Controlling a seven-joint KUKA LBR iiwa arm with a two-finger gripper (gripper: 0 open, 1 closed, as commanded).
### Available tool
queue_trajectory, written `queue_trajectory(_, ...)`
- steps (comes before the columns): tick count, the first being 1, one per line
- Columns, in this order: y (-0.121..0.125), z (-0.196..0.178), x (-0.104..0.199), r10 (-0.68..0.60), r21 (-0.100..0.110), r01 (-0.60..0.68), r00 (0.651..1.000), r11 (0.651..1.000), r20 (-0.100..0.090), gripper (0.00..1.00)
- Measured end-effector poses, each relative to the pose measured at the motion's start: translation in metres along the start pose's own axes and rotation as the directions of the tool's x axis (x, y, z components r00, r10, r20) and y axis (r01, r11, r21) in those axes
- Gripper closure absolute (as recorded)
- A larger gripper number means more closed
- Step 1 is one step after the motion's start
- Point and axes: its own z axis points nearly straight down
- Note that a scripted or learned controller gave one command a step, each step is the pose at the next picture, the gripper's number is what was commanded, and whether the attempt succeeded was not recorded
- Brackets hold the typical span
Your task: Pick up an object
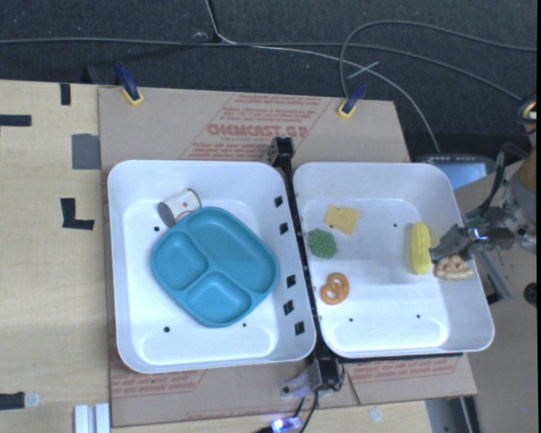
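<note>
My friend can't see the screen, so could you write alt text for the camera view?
A robot gripper reaches in from the right over the right-hand white bin, close to a yellow corn cob. That bin also contains a yellow cheese-like square, a green round piece and an orange pretzel; the left white bin contains a blue divided plastic plate.

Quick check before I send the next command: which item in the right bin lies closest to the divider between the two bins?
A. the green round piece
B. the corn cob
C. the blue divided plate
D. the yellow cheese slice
A: the green round piece sits just right of the divider, nearer than the cheese slice; the corn cob is over by the far right wall, and the blue plate is in the left bin.
</note>
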Motion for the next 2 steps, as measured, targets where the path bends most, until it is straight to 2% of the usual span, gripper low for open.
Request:
queue_trajectory(1, -0.005, -0.048, 0.006, -0.001, 0.000, 0.001, 1.000, 1.000, 0.000, 1.00)
queue_trajectory(2, 0.007, -0.034, 0.065, -0.006, 0.005, 0.006, 1.000, 1.000, -0.003, 1.00)
